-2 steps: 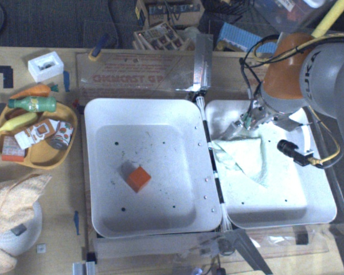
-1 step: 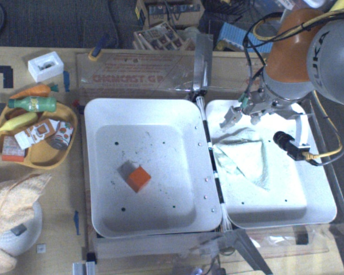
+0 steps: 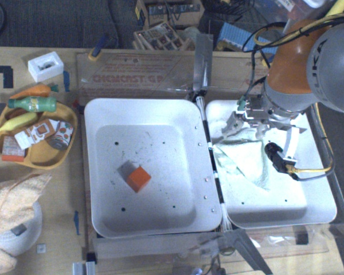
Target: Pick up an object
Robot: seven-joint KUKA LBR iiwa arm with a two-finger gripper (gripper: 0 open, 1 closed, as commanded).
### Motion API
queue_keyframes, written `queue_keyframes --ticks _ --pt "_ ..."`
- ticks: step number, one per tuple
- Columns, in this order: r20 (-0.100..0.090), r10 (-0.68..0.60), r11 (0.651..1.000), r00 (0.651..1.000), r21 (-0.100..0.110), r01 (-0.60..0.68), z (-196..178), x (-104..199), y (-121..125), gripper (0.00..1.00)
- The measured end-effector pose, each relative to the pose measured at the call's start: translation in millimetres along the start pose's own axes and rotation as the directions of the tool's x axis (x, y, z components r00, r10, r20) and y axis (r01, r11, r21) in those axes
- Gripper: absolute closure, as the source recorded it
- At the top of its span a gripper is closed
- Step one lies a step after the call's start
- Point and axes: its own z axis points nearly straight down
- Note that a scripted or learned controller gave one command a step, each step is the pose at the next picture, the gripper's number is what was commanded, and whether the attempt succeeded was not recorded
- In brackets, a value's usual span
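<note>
One orange block (image 3: 140,179) lies in the left bin (image 3: 103,119), while our gripper (image 3: 247,126) hovers right of it, its state unclear to us.

A single fixed camera sits above the table (image 3: 46,222) and looks down at a slant, so the far edge and the clutter behind it fill the top of the frame. It stands back enough to take in both white bins whole: the left bin (image 3: 103,119) near the middle, the right bin (image 3: 315,211) toward the right side. The arm (image 3: 301,56) enters from the upper right, large and close to the lens.
</note>
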Motion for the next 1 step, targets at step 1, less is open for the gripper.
queue_keyframes --ticks 1 --pt "0.003 0.009 1.0 1.0 -0.007 -0.009 48.4 -82.4 43.5 0.0"
